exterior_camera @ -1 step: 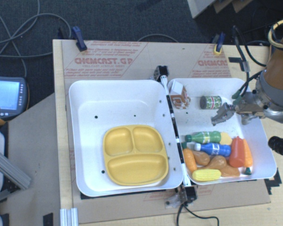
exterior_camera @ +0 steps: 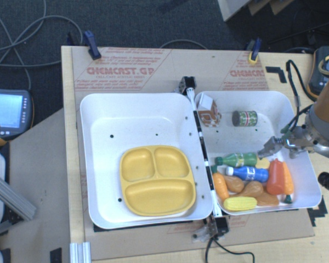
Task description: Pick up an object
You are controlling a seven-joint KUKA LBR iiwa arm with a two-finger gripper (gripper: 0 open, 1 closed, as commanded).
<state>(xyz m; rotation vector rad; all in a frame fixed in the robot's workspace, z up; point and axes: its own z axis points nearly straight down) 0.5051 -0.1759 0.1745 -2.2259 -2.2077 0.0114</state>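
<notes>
On the cardboard-topped bench (exterior_camera: pixel 153 64), the right shallow white bin (exterior_camera: pixel 274 103) holds toy food heaped at its near end. The grey gripper (exterior_camera: pixel 275 144) hovers just above the green plastic bottle (exterior_camera: pixel 238 159); its fingers look slightly parted and empty, so it should drop straight onto the bottle and avoid the neighbouring blue bottle (exterior_camera: pixel 251 173).

Robotics lab bench, not a home.
Plywood board (exterior_camera: pixel 153 70) held by blue clamps (exterior_camera: pixel 91 44) at its far corners, two white bins (exterior_camera: pixel 98 114) screwed side by side, loose cables (exterior_camera: pixel 22 32) on dark carpet (exterior_camera: pixel 126 10), teach pendant screen (exterior_camera: pixel 8 114) off the left edge.
</notes>
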